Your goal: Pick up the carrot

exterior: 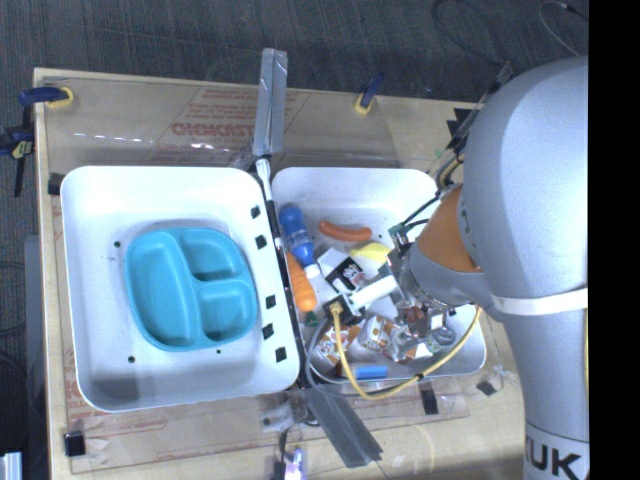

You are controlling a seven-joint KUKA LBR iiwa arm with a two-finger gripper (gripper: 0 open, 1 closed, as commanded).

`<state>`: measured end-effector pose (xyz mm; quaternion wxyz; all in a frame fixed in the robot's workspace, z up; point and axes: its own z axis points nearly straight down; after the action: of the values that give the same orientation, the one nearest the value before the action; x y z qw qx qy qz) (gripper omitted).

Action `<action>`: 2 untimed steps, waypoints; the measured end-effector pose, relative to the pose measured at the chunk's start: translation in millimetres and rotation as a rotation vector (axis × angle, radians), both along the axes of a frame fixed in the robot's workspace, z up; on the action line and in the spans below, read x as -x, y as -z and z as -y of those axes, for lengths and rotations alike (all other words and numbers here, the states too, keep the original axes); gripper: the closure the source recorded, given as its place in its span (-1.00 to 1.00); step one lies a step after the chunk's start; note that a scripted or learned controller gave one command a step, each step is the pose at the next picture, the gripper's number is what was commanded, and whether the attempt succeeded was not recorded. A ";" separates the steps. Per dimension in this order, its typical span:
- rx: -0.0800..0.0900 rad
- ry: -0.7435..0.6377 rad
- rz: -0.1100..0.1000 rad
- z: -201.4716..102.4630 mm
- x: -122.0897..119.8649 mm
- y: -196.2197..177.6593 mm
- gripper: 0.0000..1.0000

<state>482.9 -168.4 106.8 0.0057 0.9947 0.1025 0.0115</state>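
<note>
Camera view is looking down at a slant on a pale wooden surface [150, 118] that's carrying two shallow white plastic bins side by side. The left bin [90, 268] is holding a turquoise divided plastic tray [190, 286], which is sitting roughly in the middle of it. The right bin [340, 183] is where all the clutter is piling up.

The orange carrot [301, 282] is lying along the left wall of that right bin, pretty much lengthwise against the divider. Just above it, a blue-and-white plastic bottle [297, 235] is lying in line with it. An orange-brown sausage-shaped toy [345, 232] is resting toward the bin's back, with a small yellow object [372, 253] just beside it.

The big grey arm with the orange band [455, 238] is reaching in from the right and hanging over the right half of that bin. The pincer [415, 330] is sitting low among the jumble near the bin's front, apart from the carrot, with a yellow cable [345, 363] looping beneath it. Honestly can't tell how the pincer is set, too much mess around it.
</note>
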 end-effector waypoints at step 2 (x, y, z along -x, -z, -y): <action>-0.014 -0.072 -0.031 38.1 4.8 -15.4 -1.00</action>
<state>478.1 -206.5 122.2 -0.0034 0.9904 0.1382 -0.0030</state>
